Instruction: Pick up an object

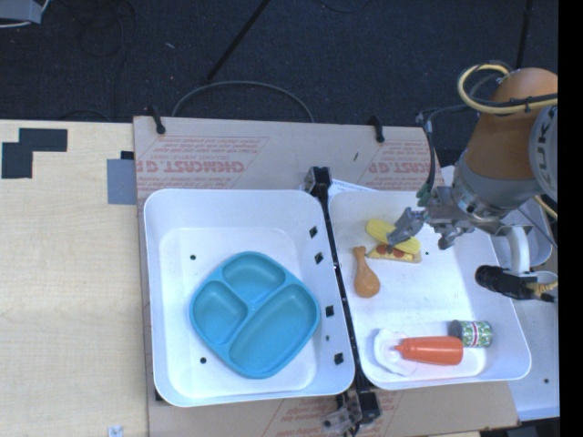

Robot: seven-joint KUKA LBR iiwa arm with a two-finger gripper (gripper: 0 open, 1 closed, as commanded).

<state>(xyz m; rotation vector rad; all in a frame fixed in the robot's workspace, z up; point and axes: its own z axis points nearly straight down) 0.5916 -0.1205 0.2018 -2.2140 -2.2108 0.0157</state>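
Note:
My gripper (424, 235) hangs over the back of the right bin (510, 335), open, with its fingers spread. Its left fingertip (399, 237) sits just over a yellow banana-shaped piece (386, 233), which lies against a pizza slice (397, 255). Nothing shows between the fingers. A brown drumstick (365, 275) lies left of them near the divider. At the bin's front, an orange bottle (429, 350) rests on a white piece (390, 351), with a small green can (474, 333) to its right.
The left bin (164, 244) holds a blue divided plate (254, 313). A black divider (333, 280) runs between the two bins. Cardboard (228, 157) lies behind the bins, and a pale wooden bench (64, 289) spreads to the left.

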